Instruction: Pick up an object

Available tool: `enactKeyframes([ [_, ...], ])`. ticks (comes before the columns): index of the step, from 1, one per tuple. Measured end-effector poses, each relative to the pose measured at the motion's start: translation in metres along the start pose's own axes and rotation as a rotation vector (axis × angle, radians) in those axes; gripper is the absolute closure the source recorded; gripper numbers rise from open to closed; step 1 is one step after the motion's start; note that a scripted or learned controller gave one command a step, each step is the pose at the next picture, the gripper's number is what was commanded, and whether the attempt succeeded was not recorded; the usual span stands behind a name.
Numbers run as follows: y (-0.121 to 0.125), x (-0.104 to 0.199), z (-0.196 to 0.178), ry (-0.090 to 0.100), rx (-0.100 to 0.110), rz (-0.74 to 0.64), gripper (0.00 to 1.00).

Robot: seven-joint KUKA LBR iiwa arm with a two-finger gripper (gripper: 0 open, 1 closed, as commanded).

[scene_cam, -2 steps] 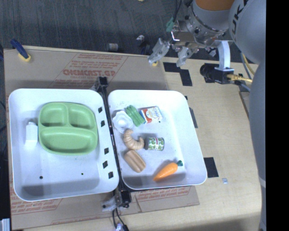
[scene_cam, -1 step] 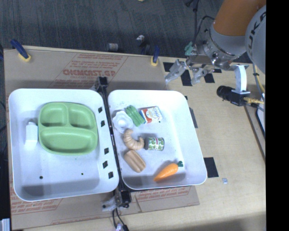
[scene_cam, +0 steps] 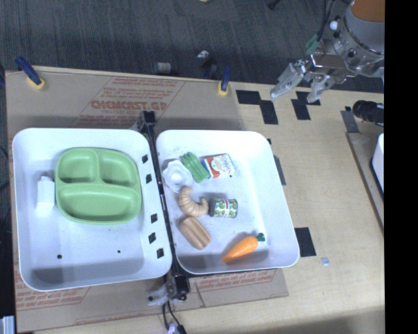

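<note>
Camera view from above: pincer at upper right, well outside both bins, hanging over bare bench near black tape marks; fingers spread wide, nothing between them; grey arm with orange band behind it at the top right corner.

Nearest below and to the left: right bin, holding all the loose pieces; small carton and green pea pod at the far side, white cup beside them, croissant touching a small can in the middle, bread roll below, carrot near the front right corner. Further out: left bin with a green divided plate and a white bottle against its left wall.

Probably best to go for the carrot: apart from the rest, free on both long sides, though close to the rim; worth turning the wrist to close across its narrow width, and coming straight down to avoid clipping the wall. Croissant and can likely harder, crowded together.
</note>
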State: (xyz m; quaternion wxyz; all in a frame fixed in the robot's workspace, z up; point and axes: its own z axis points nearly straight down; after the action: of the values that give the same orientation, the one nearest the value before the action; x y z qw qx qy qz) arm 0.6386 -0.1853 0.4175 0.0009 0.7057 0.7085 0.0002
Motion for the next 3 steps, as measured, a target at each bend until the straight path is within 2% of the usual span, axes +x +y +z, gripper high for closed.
enactKeyframes([
  [1, 0.001, 0.002, -0.010, 0.000, 0.000, -0.007, 1.00],
  [2, -0.024, 0.069, 0.109, 0.001, 0.005, -0.002, 1.00],
  [3, -0.024, 0.069, 0.108, 0.000, 0.004, -0.002, 0.00],
])
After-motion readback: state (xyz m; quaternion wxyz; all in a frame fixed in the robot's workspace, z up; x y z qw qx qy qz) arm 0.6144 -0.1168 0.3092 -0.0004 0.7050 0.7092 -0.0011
